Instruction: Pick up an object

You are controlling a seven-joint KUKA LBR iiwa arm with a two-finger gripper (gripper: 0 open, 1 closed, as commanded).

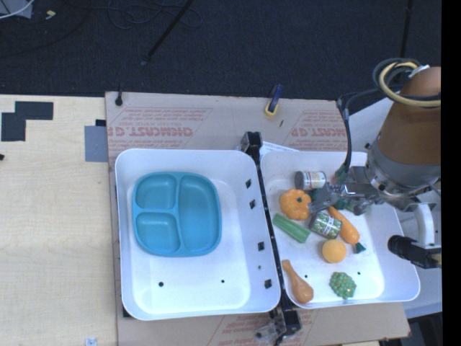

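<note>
**Closing in on the crowded right bin**

Now the small can [325, 225] lies on its side in the right bin [392, 283], wedged between the pumpkin [295, 204] and the carrot [343, 225]. Above them sits the gripper [344, 197]; its finger state I cannot tell. Best descend straight, centred on one item, avoiding neighbours.
</note>
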